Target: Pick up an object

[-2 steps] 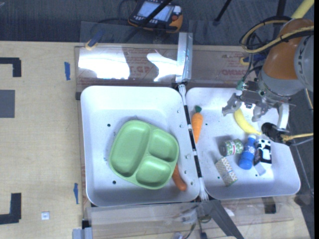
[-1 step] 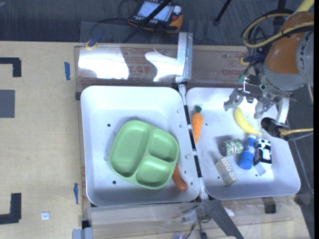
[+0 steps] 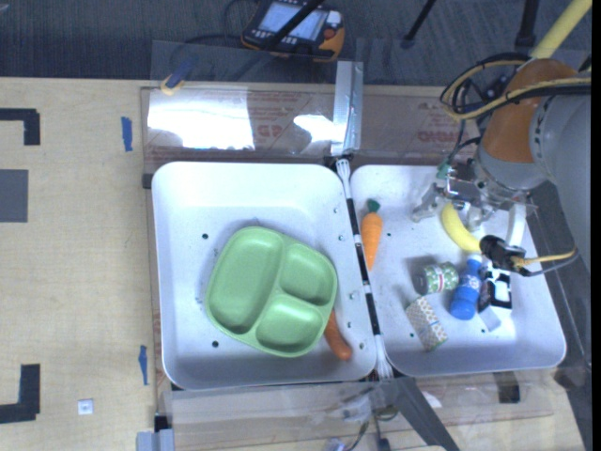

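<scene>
Though blurred, hand (image 3: 467,198) seemingly touches banana (image 3: 457,229).

A divided plate (image 3: 270,289) is lying in the left bin (image 3: 178,195); a carrot (image 3: 372,236), banana (image 3: 457,229) and bottle (image 3: 467,290) are sitting in the right bin (image 3: 535,346).

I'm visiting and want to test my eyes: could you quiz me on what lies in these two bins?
1. True or false: the green divided plate lies in the left bin.
2. What sits nearest the gripper? A) banana B) blue bottle C) patterned roll
3. Fill in: the carrot with the green top lies in the ___ bin.

Key: 1 true; 2 A; 3 right.
</scene>
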`<action>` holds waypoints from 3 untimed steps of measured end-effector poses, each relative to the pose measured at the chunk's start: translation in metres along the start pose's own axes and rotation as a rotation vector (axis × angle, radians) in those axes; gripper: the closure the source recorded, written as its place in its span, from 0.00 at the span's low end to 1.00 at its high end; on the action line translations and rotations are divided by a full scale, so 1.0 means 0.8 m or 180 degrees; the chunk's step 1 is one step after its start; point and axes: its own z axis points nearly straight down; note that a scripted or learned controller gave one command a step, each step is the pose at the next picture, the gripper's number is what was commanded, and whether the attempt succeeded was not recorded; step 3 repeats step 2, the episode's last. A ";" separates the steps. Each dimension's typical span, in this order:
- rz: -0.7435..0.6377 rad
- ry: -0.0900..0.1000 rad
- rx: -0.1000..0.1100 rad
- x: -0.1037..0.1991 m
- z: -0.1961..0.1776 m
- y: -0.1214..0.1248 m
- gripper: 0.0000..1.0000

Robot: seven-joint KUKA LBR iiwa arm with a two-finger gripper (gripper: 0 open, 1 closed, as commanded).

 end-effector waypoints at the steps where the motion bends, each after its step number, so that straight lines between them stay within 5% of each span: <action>1: -0.0013 -0.0002 -0.0005 0.002 -0.013 0.002 1.00; 2: -0.0357 -0.0002 0.0008 -0.032 -0.120 -0.015 1.00; 3: -0.0357 -0.0002 0.0008 -0.032 -0.120 -0.015 1.00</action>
